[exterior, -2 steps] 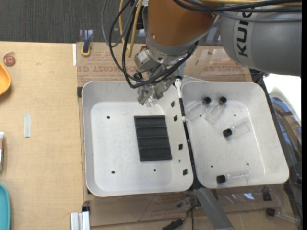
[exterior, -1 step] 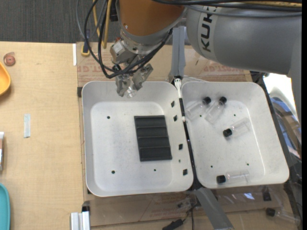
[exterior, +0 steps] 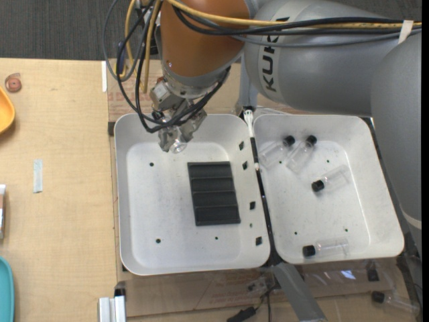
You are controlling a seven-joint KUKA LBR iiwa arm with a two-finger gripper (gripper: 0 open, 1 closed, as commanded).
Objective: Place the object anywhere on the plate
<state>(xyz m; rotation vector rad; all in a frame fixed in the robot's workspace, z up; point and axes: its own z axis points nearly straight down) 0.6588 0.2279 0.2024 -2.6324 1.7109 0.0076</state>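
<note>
Claw sits low over the far part of the left bin, near its back wall. Seen from above and partly masked by its own wrist hardware and looping cables; cannot tell its state, and nothing can be made out in its grip.

Hard to read: the arm covers the upper right of the view and hides the far rim of the right bin. Objects at the left edge of the tabletop are cut off by the frame — an orange shape, a teal shape.

Plate: a dark, rectangular, ribbed slab lying flat near the middle of the left bin, just in front of the claw, apart from it.

Task things: small clear vials with black caps, all in the right bin. Two lie close together near the back, one near the centre, one by the front wall. Clear bodies nearly vanish against the white.
</note>
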